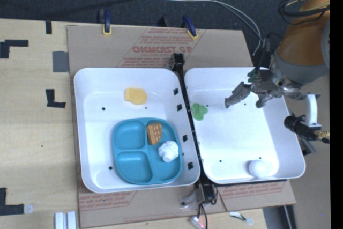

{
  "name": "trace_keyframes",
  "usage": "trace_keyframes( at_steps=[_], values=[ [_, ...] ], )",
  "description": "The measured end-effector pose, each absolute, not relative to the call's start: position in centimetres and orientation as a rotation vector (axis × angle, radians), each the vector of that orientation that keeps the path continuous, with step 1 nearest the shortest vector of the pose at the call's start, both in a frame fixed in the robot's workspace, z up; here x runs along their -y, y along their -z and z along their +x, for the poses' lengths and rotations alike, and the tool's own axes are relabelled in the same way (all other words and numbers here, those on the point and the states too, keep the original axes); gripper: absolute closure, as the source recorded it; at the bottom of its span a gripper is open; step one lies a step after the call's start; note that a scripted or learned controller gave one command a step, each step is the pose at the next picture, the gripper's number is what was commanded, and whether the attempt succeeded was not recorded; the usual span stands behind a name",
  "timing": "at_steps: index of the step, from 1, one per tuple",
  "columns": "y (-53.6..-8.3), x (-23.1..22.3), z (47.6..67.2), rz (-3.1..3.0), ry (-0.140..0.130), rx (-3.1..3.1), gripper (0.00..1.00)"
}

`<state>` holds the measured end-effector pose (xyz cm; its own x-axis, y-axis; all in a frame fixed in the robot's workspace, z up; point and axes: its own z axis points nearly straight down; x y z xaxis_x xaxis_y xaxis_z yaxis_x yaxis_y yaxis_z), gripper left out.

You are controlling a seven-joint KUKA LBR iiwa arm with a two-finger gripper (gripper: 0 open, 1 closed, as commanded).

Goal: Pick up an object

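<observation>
We see the gripper [247,97] over the right bin [278,131], near its far-right side, fingers spread and grasping nothing. Candidates in that bin — a green object [199,111] against the left wall and a white ball [259,168] by the near edge, both well apart from the fingers. In the left bin [88,115] we have a yellow piece [135,96] toward the far wall and a blue divided tray [128,163] at the near side — a waffle-like piece [154,133] and a white lump [169,151] sit in its right compartment.
</observation>
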<state>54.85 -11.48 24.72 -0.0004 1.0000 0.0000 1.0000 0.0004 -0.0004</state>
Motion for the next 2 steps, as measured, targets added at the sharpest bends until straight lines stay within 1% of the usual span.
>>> trace_keyframes(
  at_steps=[1,2],
  values=[
    [-25.3,6.8,60.0,-2.216,0.001,2.226,0.0],
    [-26.3,7.1,60.0,-2.22,0.0,2.222,1.0]
  ],
)
